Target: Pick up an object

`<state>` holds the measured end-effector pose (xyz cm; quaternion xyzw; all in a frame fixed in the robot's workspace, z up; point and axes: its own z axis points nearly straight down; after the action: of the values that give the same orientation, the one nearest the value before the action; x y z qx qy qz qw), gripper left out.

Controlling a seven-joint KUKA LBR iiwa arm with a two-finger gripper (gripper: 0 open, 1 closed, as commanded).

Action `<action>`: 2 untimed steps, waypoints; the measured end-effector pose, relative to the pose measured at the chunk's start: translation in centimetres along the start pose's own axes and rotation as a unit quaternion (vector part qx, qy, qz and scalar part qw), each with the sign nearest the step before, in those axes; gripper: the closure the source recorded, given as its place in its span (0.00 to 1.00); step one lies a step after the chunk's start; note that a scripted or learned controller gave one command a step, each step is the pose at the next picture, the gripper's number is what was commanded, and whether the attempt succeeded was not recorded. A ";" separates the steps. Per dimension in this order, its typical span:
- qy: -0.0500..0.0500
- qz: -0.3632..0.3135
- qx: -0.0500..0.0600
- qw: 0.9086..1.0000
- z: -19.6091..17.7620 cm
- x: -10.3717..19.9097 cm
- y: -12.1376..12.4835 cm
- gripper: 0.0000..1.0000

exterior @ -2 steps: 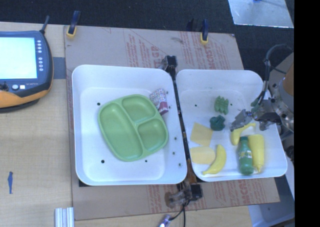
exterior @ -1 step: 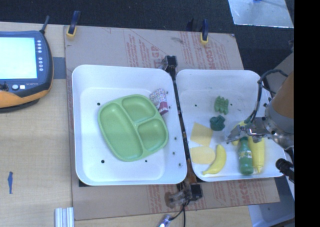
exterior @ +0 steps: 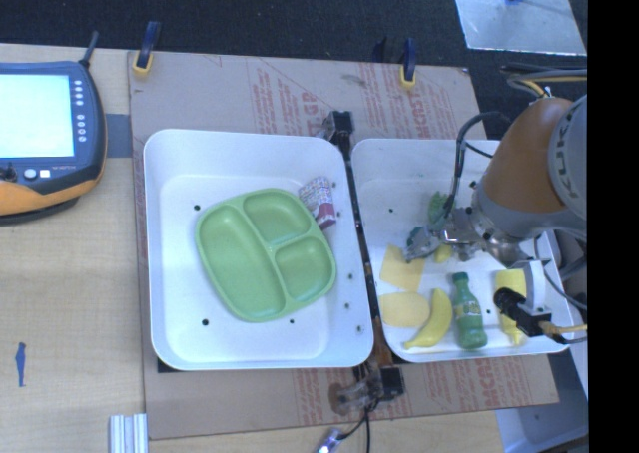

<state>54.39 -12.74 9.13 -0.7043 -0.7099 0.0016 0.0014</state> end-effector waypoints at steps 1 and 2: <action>0.000 0.002 -0.001 1.000 -0.1 0.7 4.7 0.00; 0.000 0.001 0.000 1.000 -1.1 0.6 4.7 1.00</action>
<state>59.05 -12.08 10.19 -0.7051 -0.7091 0.0017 0.0018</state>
